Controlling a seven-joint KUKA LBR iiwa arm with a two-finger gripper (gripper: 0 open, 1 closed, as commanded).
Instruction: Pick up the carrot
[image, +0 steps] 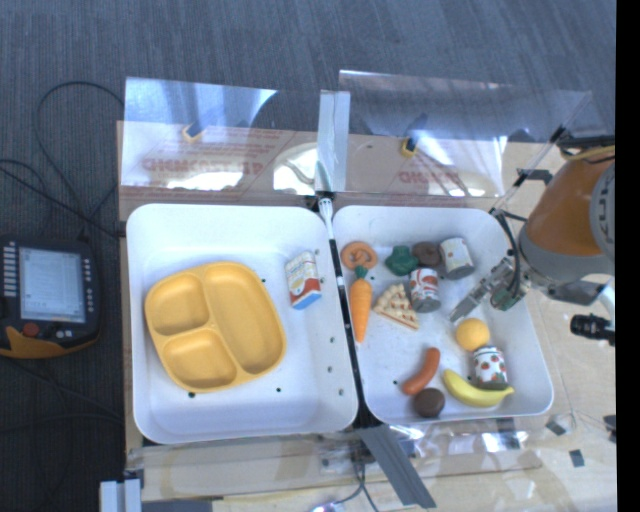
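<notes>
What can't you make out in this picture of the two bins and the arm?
- Hand: too small and blurred in the camera view to judge its grip.
- Arm: cut off by the right edge.
- Small carton in the left bin: label print too small to read.
- Two cans: labels blurred.
- Carrot: lies against the divider, so its far side is hidden.

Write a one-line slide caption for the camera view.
Gripper hovers in the right bin, far from the carrot by its left wall.
</notes>
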